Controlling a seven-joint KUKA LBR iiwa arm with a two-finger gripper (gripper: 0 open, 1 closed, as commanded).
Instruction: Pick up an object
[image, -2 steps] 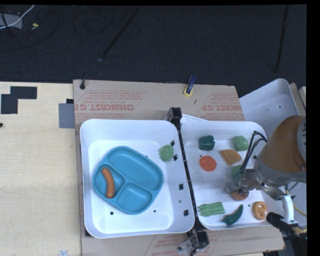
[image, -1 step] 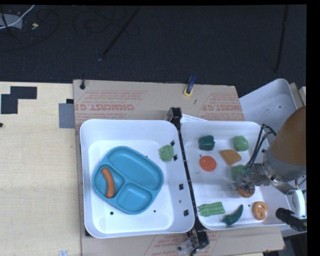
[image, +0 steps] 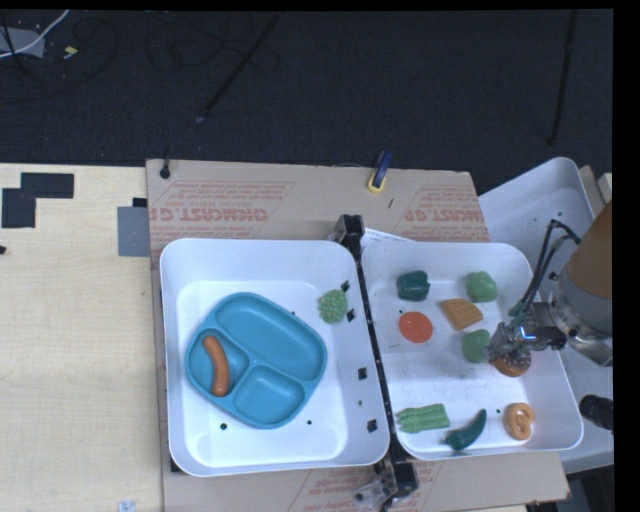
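Observation:
My gripper is low over the right bin, near its right side. Right under its tip lies a brown round piece, partly covered. A light green piece lies just to its left. Further left are a red round piece, an orange wedge, a dark green pepper and a pale green piece. Near the front of the bin lie a green ridged piece, a dark green curved piece and a tan ring.
The left bin holds a blue divided plate with an orange sausage in its left compartment. A light green bumpy piece lies by the wall between the bins. Cables run from the wrist at the right.

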